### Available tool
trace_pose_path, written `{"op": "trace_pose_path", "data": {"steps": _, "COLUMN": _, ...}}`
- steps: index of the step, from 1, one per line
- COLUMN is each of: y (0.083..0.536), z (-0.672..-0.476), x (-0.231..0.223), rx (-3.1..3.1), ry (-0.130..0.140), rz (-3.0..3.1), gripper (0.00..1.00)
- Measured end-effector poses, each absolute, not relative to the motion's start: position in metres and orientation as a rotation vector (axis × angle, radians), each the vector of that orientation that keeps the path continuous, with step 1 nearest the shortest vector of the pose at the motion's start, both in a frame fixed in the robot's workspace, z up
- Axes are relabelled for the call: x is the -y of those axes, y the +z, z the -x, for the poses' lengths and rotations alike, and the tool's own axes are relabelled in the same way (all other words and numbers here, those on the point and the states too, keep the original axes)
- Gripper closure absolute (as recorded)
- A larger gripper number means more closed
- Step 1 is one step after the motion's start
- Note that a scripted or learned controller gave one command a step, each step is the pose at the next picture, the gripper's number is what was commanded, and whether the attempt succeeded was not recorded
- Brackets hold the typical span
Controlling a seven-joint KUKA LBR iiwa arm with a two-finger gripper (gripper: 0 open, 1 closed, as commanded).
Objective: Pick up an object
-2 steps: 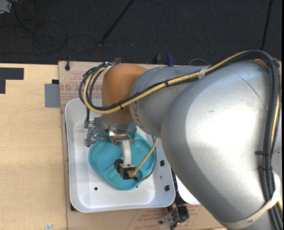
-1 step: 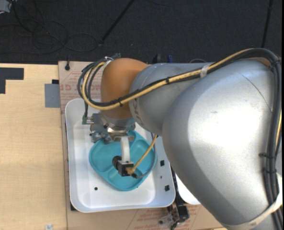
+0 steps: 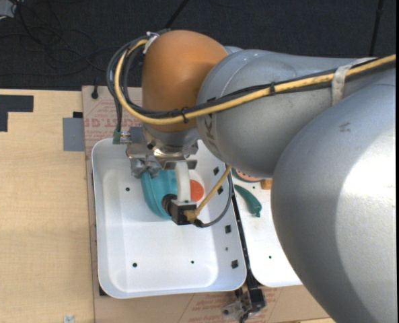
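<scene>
Pincer (image 3: 157, 168) sits low over view-left bin (image 3: 118, 247); wrist blocks it, can't tell open/shut or if anything's held. Teal obj (image 3: 156, 195) directly under pincer. Orange obj (image 3: 196, 190) just view-right of it. Green obj (image 3: 249, 201) farther view-right, in other bin (image 3: 270, 264).

Two white bins (image 3: 118, 247) (image 3: 273, 264) are seen; one teal object (image 3: 155, 195), one orange object (image 3: 196, 190) and one green object (image 3: 250, 202) are counted.
</scene>
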State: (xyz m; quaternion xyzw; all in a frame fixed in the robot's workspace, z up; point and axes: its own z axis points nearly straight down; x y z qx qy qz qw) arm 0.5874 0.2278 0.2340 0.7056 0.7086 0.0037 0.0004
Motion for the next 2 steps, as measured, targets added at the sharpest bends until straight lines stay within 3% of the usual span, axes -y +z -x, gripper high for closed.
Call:
{"op": "trace_pose_path", "data": {"steps": 1, "y": 0.304, "z": -0.503, "x": -0.245, "rx": -2.232, "ry": -0.004, "rz": -2.218, "gripper": 1.0}}
{"op": "trace_pose_path", "data": {"steps": 2, "y": 0.197, "z": -0.529, "x": -0.203, "rx": -2.22, "ry": -0.026, "rz": -2.23, "gripper": 1.0}}
